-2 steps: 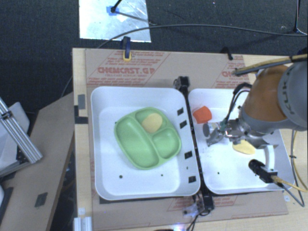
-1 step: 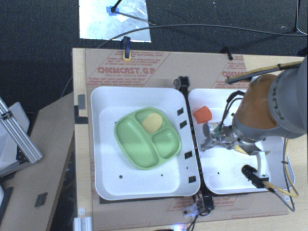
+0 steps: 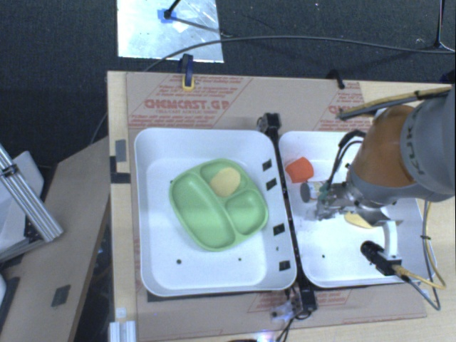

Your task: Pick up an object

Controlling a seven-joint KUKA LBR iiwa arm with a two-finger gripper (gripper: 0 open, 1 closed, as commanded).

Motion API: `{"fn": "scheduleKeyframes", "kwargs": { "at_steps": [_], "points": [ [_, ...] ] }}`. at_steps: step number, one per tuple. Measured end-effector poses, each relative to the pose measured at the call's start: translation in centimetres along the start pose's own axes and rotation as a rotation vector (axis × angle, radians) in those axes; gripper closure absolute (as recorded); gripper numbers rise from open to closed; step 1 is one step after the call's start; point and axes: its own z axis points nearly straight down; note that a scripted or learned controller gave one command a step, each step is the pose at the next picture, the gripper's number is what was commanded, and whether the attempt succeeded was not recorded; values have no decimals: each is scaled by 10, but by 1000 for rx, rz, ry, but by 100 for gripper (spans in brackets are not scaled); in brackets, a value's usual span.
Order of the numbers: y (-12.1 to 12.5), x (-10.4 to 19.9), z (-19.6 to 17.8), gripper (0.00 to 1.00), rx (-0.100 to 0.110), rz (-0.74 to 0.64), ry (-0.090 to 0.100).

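White plastic first: what is sitting in the left bin [image 3: 214,271]?

A green divided plate [image 3: 206,223] is lying in it. A pale yellow lump [image 3: 226,182] is resting in the plate's far compartment, and I am not managing to tell what it is.

And the right bin [image 3: 335,275]?

The grey arm [image 3: 399,155] is hanging over it from the right and hiding much of its floor. A yellow piece [image 3: 358,221] is peeking out from under the wrist, mostly covered. The end effector [image 3: 324,204] is sitting low, just left of that piece. I cannot tell how far open it is, or whether it is gripping anything.

Anything farther back?

An orange block [image 3: 300,169] is lying beyond the end effector, close to the divider and apart from it. Behind both bins a brown printed sheet [image 3: 214,98] is showing, its right-hand lettering partly covered by the arm. A silvery foil sheet [image 3: 167,20] is lying farthest away.
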Motion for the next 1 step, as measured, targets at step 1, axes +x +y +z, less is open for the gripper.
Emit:
{"fn": "scheduleKeyframes", "kwargs": {
  "at_steps": [1],
  "points": [
    [-5,1,-45,100,-3,-2,-1]
  ]
}}
